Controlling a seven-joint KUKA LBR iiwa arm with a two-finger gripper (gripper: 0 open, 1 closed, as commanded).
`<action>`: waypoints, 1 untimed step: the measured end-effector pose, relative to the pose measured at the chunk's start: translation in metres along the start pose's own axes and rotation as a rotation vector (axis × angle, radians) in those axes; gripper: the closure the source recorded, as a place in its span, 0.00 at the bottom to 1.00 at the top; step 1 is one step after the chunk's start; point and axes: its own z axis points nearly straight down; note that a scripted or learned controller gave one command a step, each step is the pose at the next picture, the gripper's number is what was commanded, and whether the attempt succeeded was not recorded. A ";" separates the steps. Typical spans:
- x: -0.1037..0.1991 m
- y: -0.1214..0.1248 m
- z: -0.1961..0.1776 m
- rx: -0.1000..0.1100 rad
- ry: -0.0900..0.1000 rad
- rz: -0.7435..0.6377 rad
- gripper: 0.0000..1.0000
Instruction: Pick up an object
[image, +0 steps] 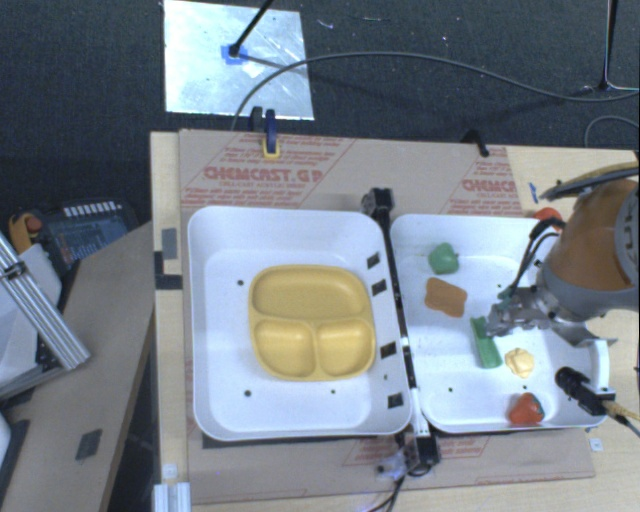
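Note:
In the right bin (470, 405) lie several small objects: a green round piece (444, 259) at the back, an orange-brown slab (445, 297) in front of it, a green stick (485, 343), a pale yellow lump (519, 361) and a red piece (526, 408) near the front wall. My gripper (505, 317) hangs low over the bin, just right of the green stick's upper end and above the yellow lump. Nothing shows between its tips.
The left bin (215, 390) holds a yellow three-compartment tray (310, 320). A black hinged divider (385, 290) runs between the bins. The arm's grey body with its orange band (600, 250) covers the right bin's far right side.

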 end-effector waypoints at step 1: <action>0.002 0.006 -0.064 0.004 -0.001 -0.004 1.00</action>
